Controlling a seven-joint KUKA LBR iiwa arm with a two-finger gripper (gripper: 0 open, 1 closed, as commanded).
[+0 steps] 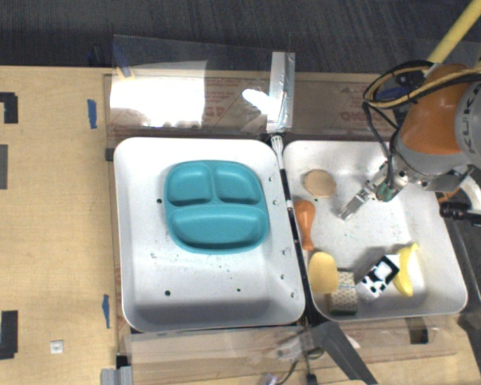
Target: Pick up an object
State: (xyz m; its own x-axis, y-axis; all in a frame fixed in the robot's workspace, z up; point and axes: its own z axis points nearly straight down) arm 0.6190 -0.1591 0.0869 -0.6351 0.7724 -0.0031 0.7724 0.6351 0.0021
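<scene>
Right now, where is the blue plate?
The blue plate lies in the middle of the left bin, across the divider from the orange object.

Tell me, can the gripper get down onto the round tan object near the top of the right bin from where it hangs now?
Probably yes. The round tan object lies by itself on bare bin floor, the orange carrot-like piece just below it, and the gripper hangs a short way to its right with nothing between them.

The right bin (433, 239) holds a tan egg-shaped piece (320, 184), an orange carrot-like piece (305, 219) along its left wall, a yellow lump (323, 270), a speckled block (345, 292), a black-and-white cube (377, 277) and a yellow banana (406, 269).
</scene>
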